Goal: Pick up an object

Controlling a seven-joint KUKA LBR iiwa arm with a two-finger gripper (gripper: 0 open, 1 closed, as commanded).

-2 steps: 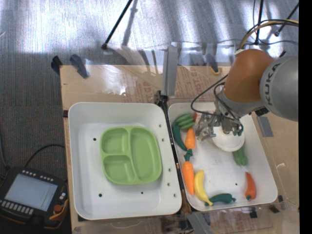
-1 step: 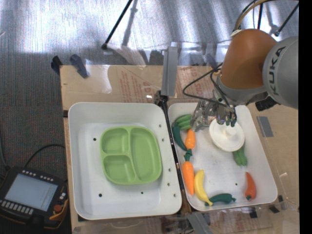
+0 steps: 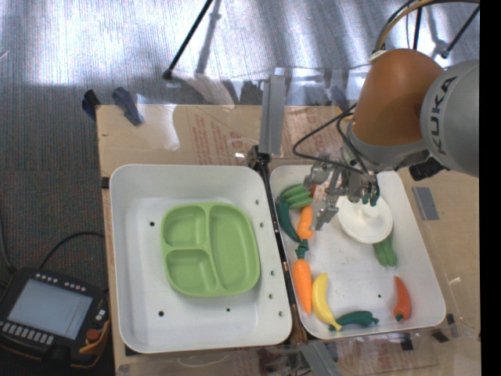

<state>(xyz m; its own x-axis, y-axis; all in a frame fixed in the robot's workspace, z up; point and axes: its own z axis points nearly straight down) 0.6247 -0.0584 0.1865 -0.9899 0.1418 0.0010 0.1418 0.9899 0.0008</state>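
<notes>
My gripper [image 3: 330, 204] hangs over the upper left part of the right bin [image 3: 419, 265], just above the toys. Right beside it to the left lies a small orange carrot [image 3: 305, 222], with a light green pod [image 3: 296, 196] above it and a dark green curved vegetable [image 3: 285, 222] along the bin wall. A white round dish [image 3: 365, 221] sits directly right of the gripper. Lower down lie a larger carrot [image 3: 302, 283], a yellow banana [image 3: 323, 301], a dark green pepper [image 3: 358, 318], an orange-red pepper [image 3: 401, 298] and a green vegetable [image 3: 385, 251].
The left bin [image 3: 141, 202] holds a light green divided plate [image 3: 210, 249]. The arm's orange and grey wrist [image 3: 399, 100] looms over the right bin's far edge, trailing cables. A metal divider [image 3: 273, 124] stands between the bins at the back.
</notes>
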